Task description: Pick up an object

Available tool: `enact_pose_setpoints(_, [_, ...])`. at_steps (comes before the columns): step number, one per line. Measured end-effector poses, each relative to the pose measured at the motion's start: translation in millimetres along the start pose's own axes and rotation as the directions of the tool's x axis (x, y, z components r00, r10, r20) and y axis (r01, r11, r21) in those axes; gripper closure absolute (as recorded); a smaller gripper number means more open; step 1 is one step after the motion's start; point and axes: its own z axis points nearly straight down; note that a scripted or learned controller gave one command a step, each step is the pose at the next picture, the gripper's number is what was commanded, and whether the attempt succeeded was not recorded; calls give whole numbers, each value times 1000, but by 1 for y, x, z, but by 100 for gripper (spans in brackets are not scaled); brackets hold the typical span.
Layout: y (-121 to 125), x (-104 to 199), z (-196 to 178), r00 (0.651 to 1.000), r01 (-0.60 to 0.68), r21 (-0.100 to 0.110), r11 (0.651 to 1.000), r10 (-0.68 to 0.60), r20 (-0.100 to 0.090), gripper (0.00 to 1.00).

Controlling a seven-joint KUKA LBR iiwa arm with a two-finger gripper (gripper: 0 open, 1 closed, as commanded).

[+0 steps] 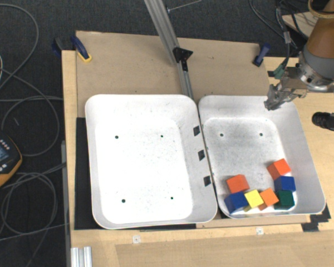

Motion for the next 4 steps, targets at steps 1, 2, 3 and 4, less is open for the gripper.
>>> enact_pose_setpoints(1, [2, 48, 7, 1000, 4, 9, 1000, -4, -4, 100])
enact_pose_setpoints(2, [-7, 96, 2, 1000, 5, 10, 1000, -5, -5, 100])
enact_pose_setpoints(3, [-11, 142, 7, 1000, 5, 10, 1000, -5, -5, 100])
enact_pose_setpoints(4, [-12, 201, -5, 1000, 7, 5, 1000, -7, -5, 100])
